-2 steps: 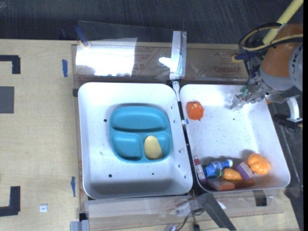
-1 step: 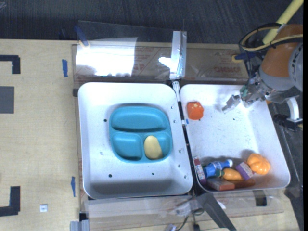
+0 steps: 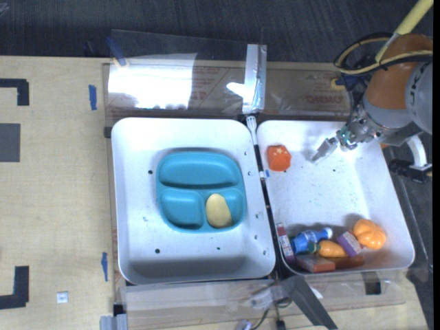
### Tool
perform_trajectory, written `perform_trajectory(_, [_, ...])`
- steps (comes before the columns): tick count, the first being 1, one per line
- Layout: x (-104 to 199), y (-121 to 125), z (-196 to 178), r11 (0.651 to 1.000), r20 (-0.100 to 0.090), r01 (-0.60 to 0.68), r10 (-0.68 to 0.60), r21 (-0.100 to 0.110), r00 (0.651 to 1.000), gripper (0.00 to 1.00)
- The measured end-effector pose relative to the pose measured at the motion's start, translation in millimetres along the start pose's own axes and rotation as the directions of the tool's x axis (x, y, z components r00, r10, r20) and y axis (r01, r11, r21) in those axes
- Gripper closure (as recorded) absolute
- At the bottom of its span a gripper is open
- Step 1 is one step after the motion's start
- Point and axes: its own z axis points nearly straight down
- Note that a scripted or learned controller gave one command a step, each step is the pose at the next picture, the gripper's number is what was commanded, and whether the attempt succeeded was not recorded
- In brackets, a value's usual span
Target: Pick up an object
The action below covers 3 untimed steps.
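Jaws: the gripper [image 3: 323, 150] hangs over the upper part of the right bin [image 3: 392, 184], its metal tip aimed left; too small and glinting to tell whether the jaws stand wide or narrow, and nothing shows between them.
Nearest target: a small orange-red object [image 3: 278, 157], near the tip but apart from it, close to the bin's left wall.
Other candidates: an orange toy fruit [image 3: 370, 234], a blue bottle [image 3: 309, 240] and a crowded heap along the lower edge; a yellow egg-shaped piece [image 3: 218, 210] in the blue tray [image 3: 196, 177] of the left bin [image 3: 130, 184].
Risk: a low approach could nudge the orange-red object against the wall, judging by the tight gap.
Risk in heap: crowded items may shift or come up together.
Unclear: the heap's dark items overlap beyond naming; the arm is cut off at right.
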Motion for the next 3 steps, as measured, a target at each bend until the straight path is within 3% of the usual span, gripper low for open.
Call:
perform_trajectory(1, [5,-41,6,0.979,-0.005,-0.206,0.206,0.0,0.979,0.0])
perform_trajectory(2, [37,9,6,0.994,-0.003,-0.109,0.109,-0.004,0.994,0.0])
perform_trajectory(3, [76,32,5,1.0,0.002,-0.007,0.007,0.007,1.0,0.0])
